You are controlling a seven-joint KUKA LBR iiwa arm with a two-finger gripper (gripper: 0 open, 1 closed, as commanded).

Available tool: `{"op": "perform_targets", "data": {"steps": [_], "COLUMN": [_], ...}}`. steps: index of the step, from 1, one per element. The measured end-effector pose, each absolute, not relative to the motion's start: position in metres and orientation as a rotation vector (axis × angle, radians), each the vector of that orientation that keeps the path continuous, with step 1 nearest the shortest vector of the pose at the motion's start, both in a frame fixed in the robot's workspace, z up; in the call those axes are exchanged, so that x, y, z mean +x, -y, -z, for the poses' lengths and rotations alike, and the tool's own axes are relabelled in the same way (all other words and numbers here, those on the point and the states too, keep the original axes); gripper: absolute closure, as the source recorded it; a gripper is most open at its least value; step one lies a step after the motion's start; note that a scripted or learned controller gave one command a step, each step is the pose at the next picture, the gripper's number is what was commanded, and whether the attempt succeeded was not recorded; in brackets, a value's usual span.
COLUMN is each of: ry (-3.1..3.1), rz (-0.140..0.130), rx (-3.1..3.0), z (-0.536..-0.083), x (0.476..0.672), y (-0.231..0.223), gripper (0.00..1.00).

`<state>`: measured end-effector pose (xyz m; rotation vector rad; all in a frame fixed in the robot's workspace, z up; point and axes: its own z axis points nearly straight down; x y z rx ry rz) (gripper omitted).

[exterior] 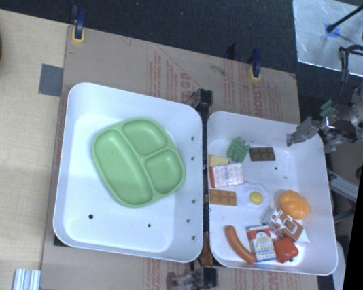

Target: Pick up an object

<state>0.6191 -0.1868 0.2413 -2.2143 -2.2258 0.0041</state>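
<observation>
Sausage (239,244) lay nearest, at the lower edge of the right bin (323,161), long axis running from upper left to lower right, smooth orange-red cylinder. Just right of it a small carton (261,244) overlapped a glossy red piece (286,248); print too small to read. Above those sat a second small carton (286,225) touching a rounded orange fruit (294,204). Mid-bin: a brown waffle-like bar (222,197), a fried egg (256,197), a red-and-white packet (227,176), a yellow wedge (217,161) partly under it. Further up: a green leafy piece (239,148) and a flat dark chocolate bar (262,154), long axis roughly horizontal. Left bin (79,158) held a pale green three-section plate (139,161), matte plastic. Gripper (305,133) hung at the right bin's upper right rim, arm cut off by the frame edge; finger spacing was too blurred to make out, nothing visibly between them.
</observation>
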Motion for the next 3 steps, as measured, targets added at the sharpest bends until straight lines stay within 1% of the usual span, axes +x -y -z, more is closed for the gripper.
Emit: {"op": "perform_targets", "data": {"steps": [1,2,3], "ry": [2.217,2.223,2.227], "rz": [-0.014,-0.008,-0.006], "rx": [-2.209,-2.211,-2.214], "z": [-0.085,-0.091,-0.103], "x": [0.585,0.538,0.541], "y": [0.212,0.211,0.213], "gripper": [0.00,0.00,1.00]}}
